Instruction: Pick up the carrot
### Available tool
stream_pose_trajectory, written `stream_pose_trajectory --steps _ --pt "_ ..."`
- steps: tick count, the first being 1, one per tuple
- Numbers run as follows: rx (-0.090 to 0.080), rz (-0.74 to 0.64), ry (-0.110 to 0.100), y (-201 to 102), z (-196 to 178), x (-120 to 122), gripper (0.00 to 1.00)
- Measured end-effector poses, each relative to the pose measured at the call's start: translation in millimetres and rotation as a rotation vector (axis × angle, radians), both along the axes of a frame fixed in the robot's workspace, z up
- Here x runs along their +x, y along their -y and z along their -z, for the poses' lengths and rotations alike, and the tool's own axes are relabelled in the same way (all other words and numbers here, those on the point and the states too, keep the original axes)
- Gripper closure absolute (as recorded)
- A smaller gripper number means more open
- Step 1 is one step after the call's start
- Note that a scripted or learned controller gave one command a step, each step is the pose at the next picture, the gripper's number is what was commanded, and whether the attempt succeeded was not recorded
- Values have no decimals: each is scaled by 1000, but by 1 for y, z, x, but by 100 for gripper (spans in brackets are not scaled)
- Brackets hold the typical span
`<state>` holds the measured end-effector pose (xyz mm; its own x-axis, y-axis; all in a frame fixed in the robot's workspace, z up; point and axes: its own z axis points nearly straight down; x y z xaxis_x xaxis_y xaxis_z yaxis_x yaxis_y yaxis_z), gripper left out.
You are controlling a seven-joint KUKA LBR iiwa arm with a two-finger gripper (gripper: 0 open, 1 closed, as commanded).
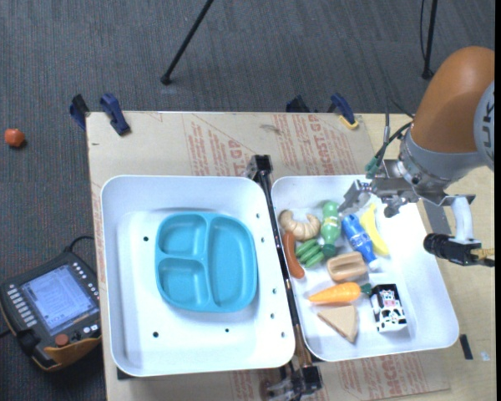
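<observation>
Camera view: jaws (361,192) above right bin, carrot (336,293) apart.

Arm (457,111) cut off (right edge), seemingly.

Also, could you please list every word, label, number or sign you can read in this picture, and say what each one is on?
"UK": dark letters on the arm's grey casing, cut off at the picture's edge.
Red print on the bench board: stamped diagonally in several places, too blurred to read.
Pendant screen: lit, with lines of text too small to read.
Carton with a cow picture: any lettering is too small to read.
</observation>
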<state>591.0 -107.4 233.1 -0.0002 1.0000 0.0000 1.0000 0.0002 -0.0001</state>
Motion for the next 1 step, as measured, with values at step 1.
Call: stream_pose_trajectory --steps 1 --pt "1 -210 -2 -16 92 -71 0"
